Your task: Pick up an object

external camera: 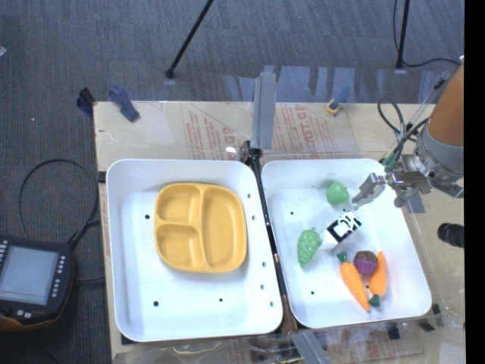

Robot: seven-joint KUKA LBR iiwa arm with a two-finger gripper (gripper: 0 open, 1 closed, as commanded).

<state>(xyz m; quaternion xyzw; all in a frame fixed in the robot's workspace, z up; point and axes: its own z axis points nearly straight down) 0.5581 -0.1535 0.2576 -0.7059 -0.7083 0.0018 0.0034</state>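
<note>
The two carrots (355,280) lie nearest the camera, at the near right corner of the right bin (299,174). One carrot runs diagonally with its green top toward the bin's centre; the second carrot (379,273) lies just beside it on the right, its green end toward the near rim. A dark purple toy, onion-like in shape (366,262), sits between their upper ends, touching both.

Further into the right bin, a black-and-white block (343,227) rests near the centre, tilted. A green bunch of grapes (308,246) lies to the left of that block, near the bin's left wall. A round green item (337,193) sits beyond the block, toward the far wall of the right bin.

The gripper (371,188) hangs over the far right part of the right bin, just right of the round green item and above the block. Nothing is seen between its fingers; whether they stand apart or together cannot be told from this angle. The grey arm (443,146) enters over the right bin's right rim.

The left bin (121,203), touching the right bin along a shared edge, holds a yellow divided plate (201,226) of three compartments, lying flat at its centre.

The bench (189,127) shows beyond both bins. A handheld controller (30,275) rests on the floor, well left of the left bin.
</note>
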